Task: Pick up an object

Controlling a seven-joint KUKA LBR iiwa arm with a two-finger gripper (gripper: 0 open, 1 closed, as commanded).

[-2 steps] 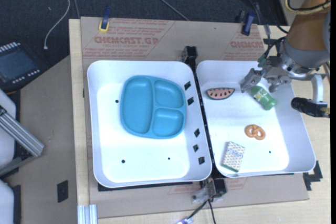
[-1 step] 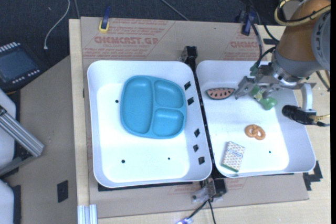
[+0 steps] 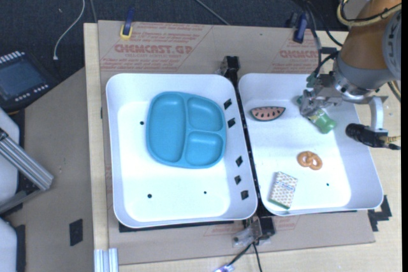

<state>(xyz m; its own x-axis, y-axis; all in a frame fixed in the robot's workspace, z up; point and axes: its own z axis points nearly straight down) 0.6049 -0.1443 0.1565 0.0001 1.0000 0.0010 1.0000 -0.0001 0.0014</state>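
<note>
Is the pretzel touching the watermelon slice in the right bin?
Apart. The camera view shows bare white bin floor between the pretzel and the watermelon slice.

A green object (image 3: 324,122) sits at the upper right of the frame, near the right bin's far edge. Left of it lies a watermelon slice (image 3: 267,113), red with a green rind. Lower down rest a small brown pretzel (image 3: 310,160) and, below it, a patterned packet (image 3: 283,189), tilted.

Fixed overhead camera — slanted down on bins (image 3: 121,156).
</note>
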